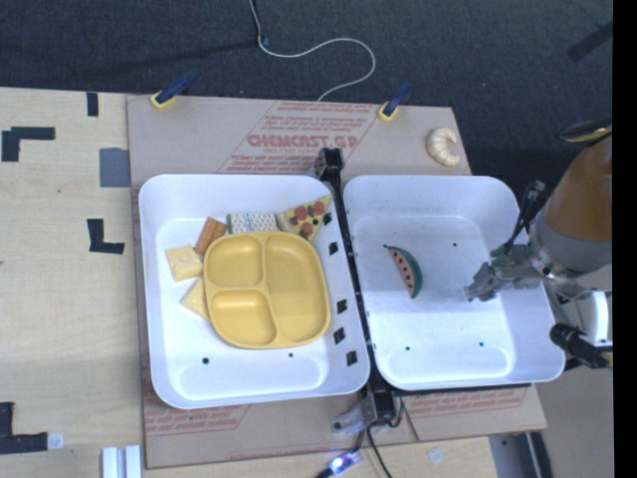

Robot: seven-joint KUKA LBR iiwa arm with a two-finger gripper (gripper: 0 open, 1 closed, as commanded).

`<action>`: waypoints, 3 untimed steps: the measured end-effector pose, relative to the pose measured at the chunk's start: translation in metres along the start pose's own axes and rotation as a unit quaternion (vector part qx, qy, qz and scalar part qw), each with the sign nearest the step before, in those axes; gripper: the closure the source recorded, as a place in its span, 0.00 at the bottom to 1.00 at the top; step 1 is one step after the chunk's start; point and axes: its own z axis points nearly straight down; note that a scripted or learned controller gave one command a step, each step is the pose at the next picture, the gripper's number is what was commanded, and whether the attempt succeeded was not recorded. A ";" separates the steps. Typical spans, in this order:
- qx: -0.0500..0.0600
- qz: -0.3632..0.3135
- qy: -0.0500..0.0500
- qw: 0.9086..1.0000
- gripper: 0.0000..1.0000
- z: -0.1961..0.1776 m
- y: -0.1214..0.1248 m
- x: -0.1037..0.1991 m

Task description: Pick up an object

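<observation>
A watermelon slice [405,270] — a thin curved wedge, green rind, red flesh with dark seeds — lies flat in the right bin [438,366]. It sits left of centre, touching nothing.

The grey arm reaches in from the right (orange band above the wrist), its tool [484,285] held low.

dark carpet floor [119,18], wooden bench [60,297], cardboard sheet [299,137]

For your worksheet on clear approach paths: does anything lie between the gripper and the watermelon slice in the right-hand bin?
Nothing visible does. The gripper sits low at the right side of the right bin, and the watermelon slice lies to its left on the bin floor. Bare white floor separates them.
</observation>
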 end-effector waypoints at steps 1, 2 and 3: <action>-0.001 -0.001 0.000 1.000 1.00 -0.058 0.001 0.010; 0.000 0.000 0.000 1.000 1.00 -0.088 0.002 0.010; 0.000 -0.003 0.001 1.000 1.00 -0.090 0.048 0.045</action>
